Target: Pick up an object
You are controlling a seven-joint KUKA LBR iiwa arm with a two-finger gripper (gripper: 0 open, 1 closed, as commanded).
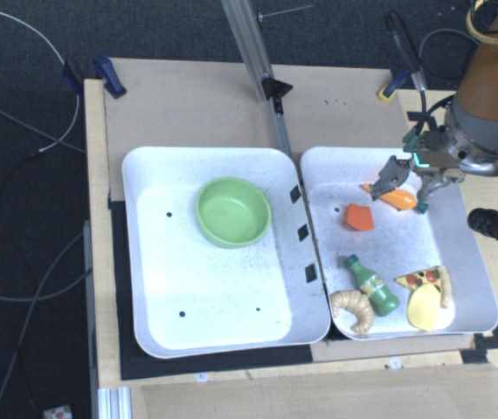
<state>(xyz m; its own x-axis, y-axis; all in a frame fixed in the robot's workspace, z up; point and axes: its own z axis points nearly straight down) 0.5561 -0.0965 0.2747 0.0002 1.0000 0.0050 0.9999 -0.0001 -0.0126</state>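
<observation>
White plastic walls frame the right bin (485,273), and we start at its near edge, where a croissant (355,311) lies touching the base of a green bottle (373,288), with a yellow round piece (426,308) and a pizza slice (421,278) just beside them toward the right. Farther in, an orange-red block (359,218) sits alone on the bin floor. Beyond it, near the far wall, lies the thing we judge to be the target: an orange, carrot-like object (396,199), its long axis running roughly left to right across the bin. Our pincer (408,184) sits right over it, one dark finger showing at the object's left end and another at its right, so the fingers look spread and straddling it along its length. We cannot tell whether they touch it, and nothing shows it lifted, so we do not count it as held. That is the relation the coming move turns on: closing along the long axis grips the ends, which we judge risky. In the left bin (144,234) a green bowl (233,210) sits well apart from all this.
</observation>
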